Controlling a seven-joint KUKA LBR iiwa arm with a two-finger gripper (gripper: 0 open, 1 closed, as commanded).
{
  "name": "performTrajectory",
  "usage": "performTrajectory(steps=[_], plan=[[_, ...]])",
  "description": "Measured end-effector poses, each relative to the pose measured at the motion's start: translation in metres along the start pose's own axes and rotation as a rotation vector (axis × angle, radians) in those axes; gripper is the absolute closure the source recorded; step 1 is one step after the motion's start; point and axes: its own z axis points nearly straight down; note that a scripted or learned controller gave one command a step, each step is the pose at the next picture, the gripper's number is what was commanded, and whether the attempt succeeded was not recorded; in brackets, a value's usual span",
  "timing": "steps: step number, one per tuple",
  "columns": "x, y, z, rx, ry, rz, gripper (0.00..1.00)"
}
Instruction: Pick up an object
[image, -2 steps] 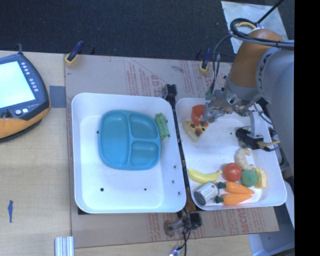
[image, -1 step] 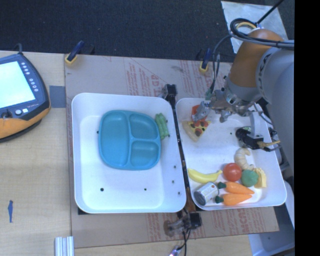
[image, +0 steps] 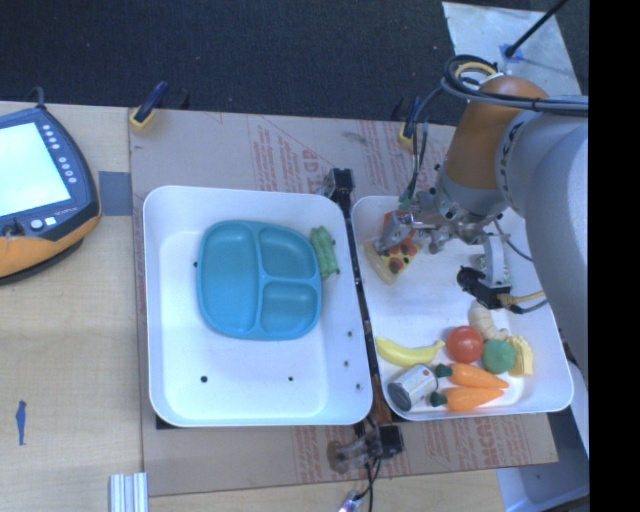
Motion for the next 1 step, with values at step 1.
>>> performTrajectory(steps=[1], plan=[[0.0001,0.0006,-0.0114,0.001,0.001,-0.004,1.0]])
